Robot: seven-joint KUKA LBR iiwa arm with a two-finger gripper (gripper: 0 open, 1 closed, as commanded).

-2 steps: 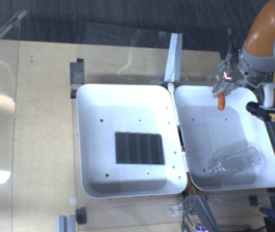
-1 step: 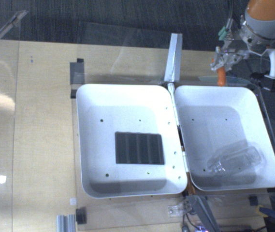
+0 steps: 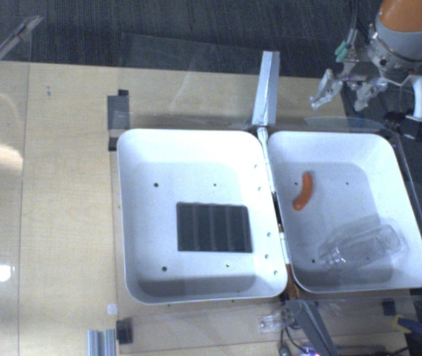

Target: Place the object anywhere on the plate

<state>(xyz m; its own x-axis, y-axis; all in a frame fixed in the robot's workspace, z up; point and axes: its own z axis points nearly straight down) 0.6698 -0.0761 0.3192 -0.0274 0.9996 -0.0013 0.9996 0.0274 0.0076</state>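
While the gripper (image 3: 348,87) hangs open and empty above the table behind the right bin (image 3: 400,158), well apart from the sausage (image 3: 303,190) lying in that bin, a grasp may slip off it or snag the clear bottle (image 3: 359,245) before reaching the dark plate (image 3: 213,228).

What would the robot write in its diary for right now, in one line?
gripper: above right bin's far edge, open, holding nothing | sausage: in right bin | plate: left bin
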